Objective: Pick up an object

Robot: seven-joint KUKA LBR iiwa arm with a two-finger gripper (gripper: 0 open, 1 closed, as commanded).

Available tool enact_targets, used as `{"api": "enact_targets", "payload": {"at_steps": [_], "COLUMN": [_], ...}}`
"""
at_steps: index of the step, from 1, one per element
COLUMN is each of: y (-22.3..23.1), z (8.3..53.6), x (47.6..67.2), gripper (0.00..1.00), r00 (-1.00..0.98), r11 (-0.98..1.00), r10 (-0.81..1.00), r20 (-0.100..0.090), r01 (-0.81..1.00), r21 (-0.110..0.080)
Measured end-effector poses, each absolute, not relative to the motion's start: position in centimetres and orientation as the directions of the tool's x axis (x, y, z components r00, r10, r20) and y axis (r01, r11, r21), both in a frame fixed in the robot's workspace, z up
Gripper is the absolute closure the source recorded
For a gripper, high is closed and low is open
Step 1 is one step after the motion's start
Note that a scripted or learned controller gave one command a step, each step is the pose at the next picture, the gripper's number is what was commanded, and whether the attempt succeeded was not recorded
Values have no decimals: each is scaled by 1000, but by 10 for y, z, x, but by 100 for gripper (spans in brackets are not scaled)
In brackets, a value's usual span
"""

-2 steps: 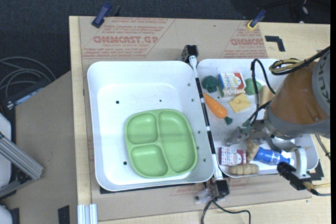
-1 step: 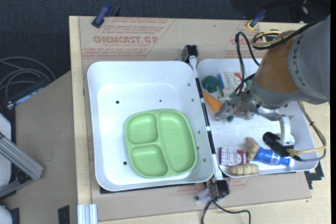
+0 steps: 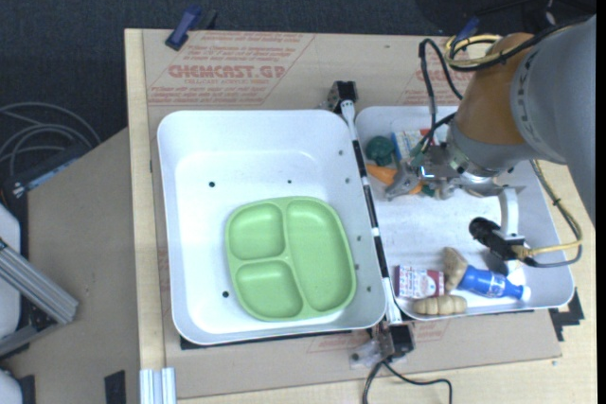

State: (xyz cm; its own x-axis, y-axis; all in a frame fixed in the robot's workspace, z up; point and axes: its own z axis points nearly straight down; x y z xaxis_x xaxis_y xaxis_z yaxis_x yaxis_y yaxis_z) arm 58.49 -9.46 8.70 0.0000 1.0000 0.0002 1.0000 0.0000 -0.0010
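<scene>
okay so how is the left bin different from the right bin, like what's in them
The left bin carries one thing, a green divided plate; the right bin carries several small ones, among them a blue tube and a small red and white carton. The arm's gripper is down over the right bin, not the left bin. Both are shallow and white, side by side.

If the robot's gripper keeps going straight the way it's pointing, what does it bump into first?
Probably the orange object beside the teal one. The gripper points toward the right bin's left side, though depth is unclear.
</scene>
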Motion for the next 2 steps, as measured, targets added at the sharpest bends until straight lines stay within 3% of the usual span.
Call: {"api": "enact_targets", "payload": {"at_steps": [1,2], "y": [-95,-95], "z": [85,95], "x": [627,627], "gripper": [0,100], "r00": [-1,-2], "r11": [1,2], "r10": [1000,1000], "r20": [0,-1], "r01": [1000,1000], "r21": [1,2]}}
